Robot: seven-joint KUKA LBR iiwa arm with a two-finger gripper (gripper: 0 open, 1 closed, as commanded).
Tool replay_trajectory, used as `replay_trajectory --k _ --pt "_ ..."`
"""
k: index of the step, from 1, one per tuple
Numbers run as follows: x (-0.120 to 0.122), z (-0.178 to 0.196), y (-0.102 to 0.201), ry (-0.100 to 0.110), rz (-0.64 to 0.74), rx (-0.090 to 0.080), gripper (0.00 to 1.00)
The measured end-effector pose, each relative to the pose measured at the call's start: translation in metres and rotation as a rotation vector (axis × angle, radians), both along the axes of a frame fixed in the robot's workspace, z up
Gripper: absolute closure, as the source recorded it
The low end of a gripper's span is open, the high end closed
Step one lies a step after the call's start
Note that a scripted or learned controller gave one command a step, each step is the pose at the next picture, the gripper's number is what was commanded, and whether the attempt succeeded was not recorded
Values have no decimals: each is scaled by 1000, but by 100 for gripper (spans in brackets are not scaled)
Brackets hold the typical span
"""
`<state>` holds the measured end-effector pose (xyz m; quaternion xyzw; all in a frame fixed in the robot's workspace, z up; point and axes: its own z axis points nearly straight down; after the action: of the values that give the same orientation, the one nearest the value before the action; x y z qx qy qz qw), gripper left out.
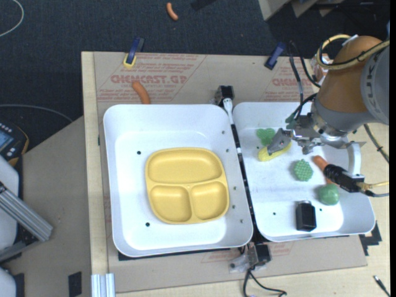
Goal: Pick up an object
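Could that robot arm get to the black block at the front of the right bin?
Probably yes: the black block lies apart from the other objects, nothing over it, and the gripper hangs over the same bin.

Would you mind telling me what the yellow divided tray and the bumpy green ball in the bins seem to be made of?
The yellow divided tray looks like moulded plastic with a smooth, slightly glossy finish: its rims are rounded and catch soft highlights. The bumpy green ball seems to be soft rubber or plastic with a matte, knobbly surface, though at this size I cannot tell which.
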<state>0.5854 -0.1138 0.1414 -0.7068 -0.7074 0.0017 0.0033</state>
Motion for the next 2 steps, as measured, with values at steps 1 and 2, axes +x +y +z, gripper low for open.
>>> replay_trajectory --k 1,2 --pt "-1 -53 1 -1 -1 0 0" --pt "1 -39 0 -8 -2 -2 100"
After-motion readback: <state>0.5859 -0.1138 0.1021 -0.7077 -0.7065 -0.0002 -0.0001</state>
